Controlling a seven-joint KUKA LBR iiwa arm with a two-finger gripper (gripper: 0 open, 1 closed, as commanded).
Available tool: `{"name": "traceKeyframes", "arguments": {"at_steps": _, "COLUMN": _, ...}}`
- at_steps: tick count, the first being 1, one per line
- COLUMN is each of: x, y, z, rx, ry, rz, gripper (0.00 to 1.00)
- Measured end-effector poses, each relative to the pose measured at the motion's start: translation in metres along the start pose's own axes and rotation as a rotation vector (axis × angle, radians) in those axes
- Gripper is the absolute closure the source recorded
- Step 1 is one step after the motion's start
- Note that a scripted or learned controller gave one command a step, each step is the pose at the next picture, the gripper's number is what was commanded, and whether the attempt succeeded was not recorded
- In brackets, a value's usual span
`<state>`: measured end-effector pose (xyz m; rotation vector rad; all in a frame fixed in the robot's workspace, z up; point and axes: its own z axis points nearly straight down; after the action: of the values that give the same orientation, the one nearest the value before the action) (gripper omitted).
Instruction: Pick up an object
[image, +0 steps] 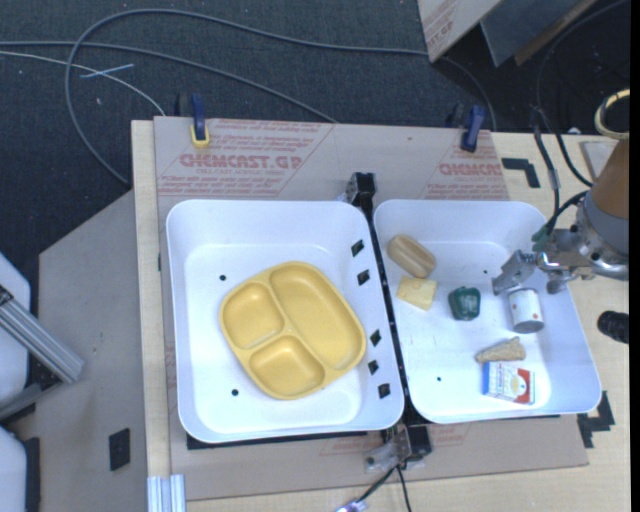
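Note:
The right bin (560, 395) holds several small objects: a tan bread roll (411, 255), a pale yellow cheese piece (418, 292), a dark green lump (464, 302), a white and grey cylinder (525, 310), a tan wedge (500, 351) and a blue and white carton (508, 382). My gripper (532, 279) hangs over the right side of this bin, just above the cylinder. Its fingers stand apart with nothing between them. The green lump lies a little to its left.
The left bin (190, 300) holds a yellow divided plate (291, 328). A black divider with clips (372, 300) runs between the bins. Cables trail across the dark floor behind the bench, and a cardboard box (455, 22) sits at the top right.

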<state>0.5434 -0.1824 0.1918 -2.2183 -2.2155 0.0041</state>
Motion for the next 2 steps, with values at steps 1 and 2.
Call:
{"name": "traceKeyframes", "arguments": {"at_steps": 1, "x": -0.008, "y": -0.006, "z": 0.050, "rx": 0.000, "ry": 0.000, "rz": 0.000, "gripper": 0.00}}
{"name": "traceKeyframes", "arguments": {"at_steps": 2, "x": -0.011, "y": -0.001, "z": 0.079, "rx": -0.022, "ry": -0.009, "rz": -0.001, "gripper": 0.00}}
